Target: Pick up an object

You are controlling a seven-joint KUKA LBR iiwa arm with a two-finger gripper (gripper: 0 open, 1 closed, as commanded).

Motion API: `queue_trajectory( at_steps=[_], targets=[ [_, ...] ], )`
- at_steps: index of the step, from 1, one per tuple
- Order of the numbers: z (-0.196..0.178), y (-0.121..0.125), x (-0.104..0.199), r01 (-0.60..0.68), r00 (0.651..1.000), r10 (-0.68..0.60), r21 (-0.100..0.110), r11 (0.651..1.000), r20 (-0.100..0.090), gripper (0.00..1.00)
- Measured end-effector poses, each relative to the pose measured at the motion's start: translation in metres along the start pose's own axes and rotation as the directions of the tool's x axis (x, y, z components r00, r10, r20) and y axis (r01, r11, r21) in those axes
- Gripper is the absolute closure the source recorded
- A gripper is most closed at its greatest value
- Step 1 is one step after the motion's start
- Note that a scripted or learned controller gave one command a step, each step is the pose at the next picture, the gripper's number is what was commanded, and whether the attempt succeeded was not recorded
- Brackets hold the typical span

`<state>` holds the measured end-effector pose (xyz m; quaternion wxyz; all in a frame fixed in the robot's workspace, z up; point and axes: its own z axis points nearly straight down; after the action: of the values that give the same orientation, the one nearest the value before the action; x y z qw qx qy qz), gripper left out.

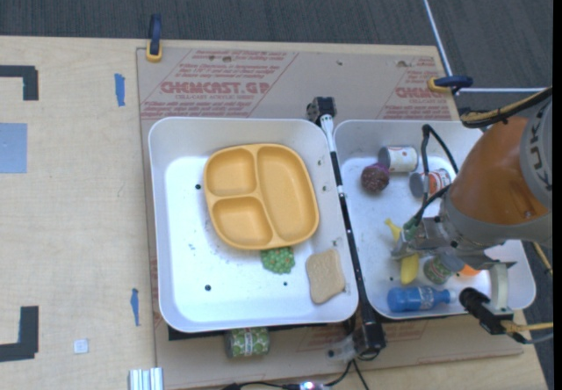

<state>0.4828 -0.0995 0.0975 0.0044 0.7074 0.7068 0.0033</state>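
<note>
My gripper [411, 248] is low in the right bin [373, 230], near its middle, and the grey arm with its orange band [496, 182] reaches in from the right. Directly beneath the gripper lies a yellow banana-like object [409, 268], touching or nearly touching it. A blue bottle [417, 299] lies at the bin's front. A round greenish can [436, 270] sits right of the yellow object. Toward the back are a purple ball [376, 177], a white can [399, 157] and a small can [432, 182] partly hidden by the arm.
The left bin [167, 230] holds a yellow divided plate [260, 195], a green clump [279, 260] and a tan bread slice [326, 275]. A green can [248, 343] lies on the bench in front of the left bin. A black cable runs between the bins.
</note>
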Motion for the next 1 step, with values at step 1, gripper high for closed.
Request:
queue_trajectory(
  at_steps=[1],
  targets=[
    [-0.0877, 0.0057, 0.0701, 0.003, 1.0, -0.003, 0.008, 1.0, -0.002, 1.0]
  ],
)
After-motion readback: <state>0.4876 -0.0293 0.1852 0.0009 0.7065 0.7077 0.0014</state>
